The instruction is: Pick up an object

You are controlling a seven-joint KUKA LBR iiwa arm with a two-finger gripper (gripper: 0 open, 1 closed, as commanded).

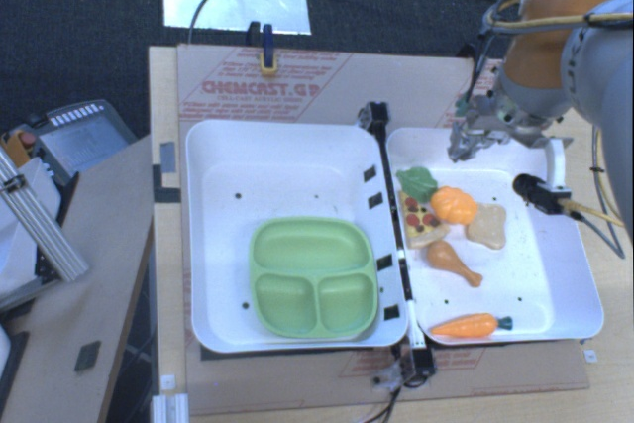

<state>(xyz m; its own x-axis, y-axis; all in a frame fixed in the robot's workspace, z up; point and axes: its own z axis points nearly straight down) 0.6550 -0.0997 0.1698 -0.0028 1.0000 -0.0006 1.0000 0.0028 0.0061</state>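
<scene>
1. We see the gripper [466,151] poised over the far edge of the right bin [570,258], at about twelve o'clock from the cluster of toy food; nothing sits between its tips, and we cannot tell how its claw is set.
2. The candidates lie in that bin: a green leafy piece [417,181], an orange round fruit [454,204], a pizza slice [423,225], a tan bread-like piece [487,226], a drumstick [453,262] and a carrot [466,324].
3. The leafy piece is nearest, at roughly seven o'clock from the gripper and close to the divider between the bins.
4. The fruit, pizza slice and bread piece touch or overlap, so we judge a grasp there risks snagging a neighbour.
5. The drumstick and the carrot lie apart from the rest; we would favour one of them, closing across its narrow width, not along its length.
6. We would descend straight down, centred on the piece, keeping clear of the bin wall.
7. The left bin [223,163] holds a green divided plate [313,277], which we can ignore.
</scene>
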